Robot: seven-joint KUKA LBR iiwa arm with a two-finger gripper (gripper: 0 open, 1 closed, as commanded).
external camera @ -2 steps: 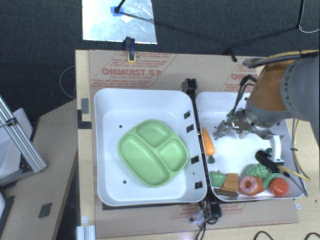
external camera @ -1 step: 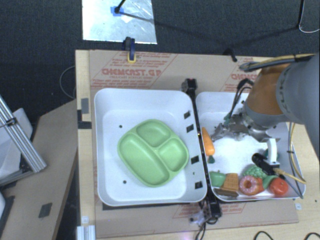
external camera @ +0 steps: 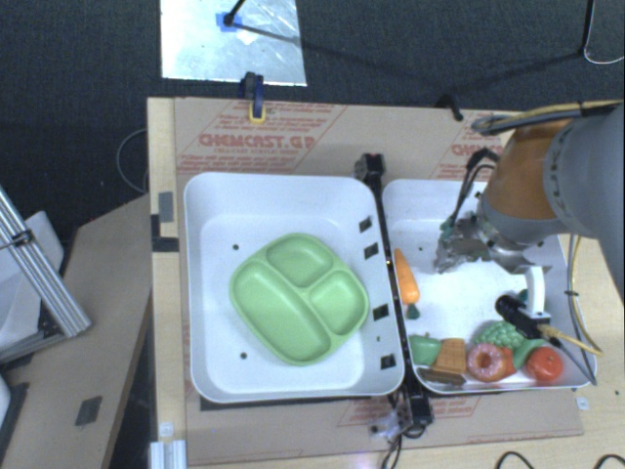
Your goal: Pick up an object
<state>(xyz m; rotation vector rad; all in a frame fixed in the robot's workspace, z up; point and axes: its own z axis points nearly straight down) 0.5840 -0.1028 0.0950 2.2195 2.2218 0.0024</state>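
Observation:
My gripper hangs over the upper part of the right bin, above bare white floor. An orange carrot lies just left of and below it, against the bin's left wall. Along the bin's front edge sit a green pepper piece, a brown bread slice, a pink frosted donut, a green broccoli-like piece and a red tomato. Nothing shows between the gripper and these items.
The left bin holds a green divided plate. A black divider with clips runs between the two bins. The grey arm with its orange band crosses the right bin's upper right corner.

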